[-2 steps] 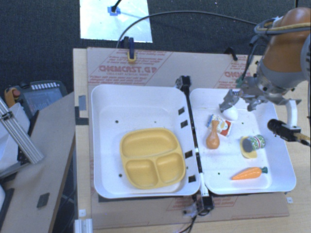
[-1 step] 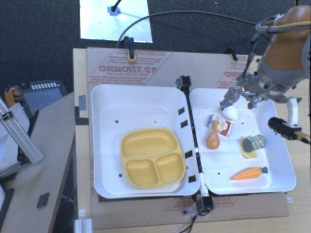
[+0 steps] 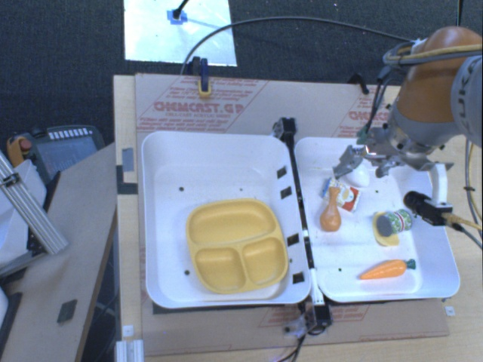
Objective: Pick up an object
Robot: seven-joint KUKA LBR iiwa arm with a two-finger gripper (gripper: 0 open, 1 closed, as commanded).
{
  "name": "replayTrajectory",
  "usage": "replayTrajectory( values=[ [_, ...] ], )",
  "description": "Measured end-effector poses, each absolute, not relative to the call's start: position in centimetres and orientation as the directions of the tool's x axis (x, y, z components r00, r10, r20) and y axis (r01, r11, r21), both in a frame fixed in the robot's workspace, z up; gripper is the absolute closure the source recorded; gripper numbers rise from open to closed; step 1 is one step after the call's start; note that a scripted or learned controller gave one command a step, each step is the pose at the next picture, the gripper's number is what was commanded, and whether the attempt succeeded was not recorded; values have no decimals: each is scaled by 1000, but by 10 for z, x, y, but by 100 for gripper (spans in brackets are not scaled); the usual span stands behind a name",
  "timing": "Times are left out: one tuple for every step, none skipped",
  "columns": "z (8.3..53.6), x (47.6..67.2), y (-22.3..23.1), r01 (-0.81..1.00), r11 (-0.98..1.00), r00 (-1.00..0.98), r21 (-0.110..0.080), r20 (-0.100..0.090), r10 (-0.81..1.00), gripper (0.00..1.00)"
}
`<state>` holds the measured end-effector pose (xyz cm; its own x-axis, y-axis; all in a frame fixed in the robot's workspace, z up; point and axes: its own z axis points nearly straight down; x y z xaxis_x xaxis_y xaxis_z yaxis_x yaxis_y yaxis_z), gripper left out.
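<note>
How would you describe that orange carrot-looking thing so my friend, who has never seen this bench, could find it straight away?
Start at the right-hand white bin, the one the arm reaches over. Look along its near edge: the toy carrot lies there on its side, apart from the other items. It is the long, tapered orange piece with a small green tip, unlike the pear-shaped orange piece farther up the bin.

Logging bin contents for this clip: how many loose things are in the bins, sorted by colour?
Yellow: 1, the divided plate in the left bin
Orange: 2, the carrot and the gourd
White: 1, a packet
Mixed dark and yellow: 1, a small bottle
Total: 5
</note>
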<state>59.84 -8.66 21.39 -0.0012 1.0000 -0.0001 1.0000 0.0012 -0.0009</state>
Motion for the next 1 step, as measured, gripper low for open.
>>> replayTrajectory(
  values=[
    [172, 598, -89, 1000, 1, -1, -1, 0, 1000, 0]
  ],
)
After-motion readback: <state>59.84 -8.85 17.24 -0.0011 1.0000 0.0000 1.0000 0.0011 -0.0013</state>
